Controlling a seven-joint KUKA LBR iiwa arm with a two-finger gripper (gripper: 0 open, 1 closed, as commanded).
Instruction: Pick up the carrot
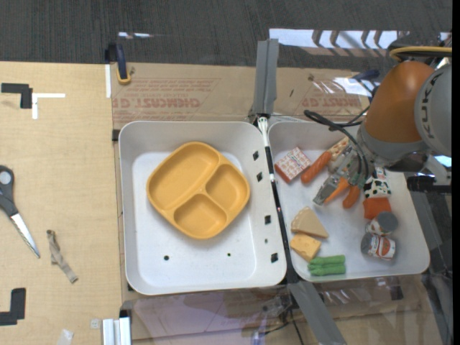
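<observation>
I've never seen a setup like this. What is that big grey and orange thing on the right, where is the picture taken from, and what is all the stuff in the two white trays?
The grey and orange shape is a robot arm, reaching in from the right. Its grasping end, the gripper, hangs low over the right bin. The single camera sits above the bench, looking down at a slant.

The left bin holds a yellow divided plate. The right bin holds toy food: a carrot lying beside a red-and-white box, another orange piece next to the gripper, two cheese wedges, a green pod and a small can.

The arm is meant to pick up the carrot. Nothing is clearly between the gripper's parts yet. Scissors lie on the bench at far left.
</observation>
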